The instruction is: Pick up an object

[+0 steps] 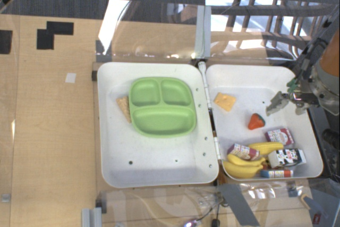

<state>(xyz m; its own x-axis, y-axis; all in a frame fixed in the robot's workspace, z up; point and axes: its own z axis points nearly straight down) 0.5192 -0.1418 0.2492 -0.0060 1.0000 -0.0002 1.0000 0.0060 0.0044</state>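
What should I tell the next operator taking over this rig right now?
Tool: open, holding nothing, hanging over the right bin near its right side.
Right bin contents: orange cracker near the upper left, strawberry in the middle just left of the tool, and at the lower right a cluster of bananas, small cartons and a marker-like tube.
Left bin: green divided plate with a tan cracker by its left edge.
Done: nothing is picked up yet.
Left: lower onto one object, probably the strawberry as it lies nearest, close and lift.
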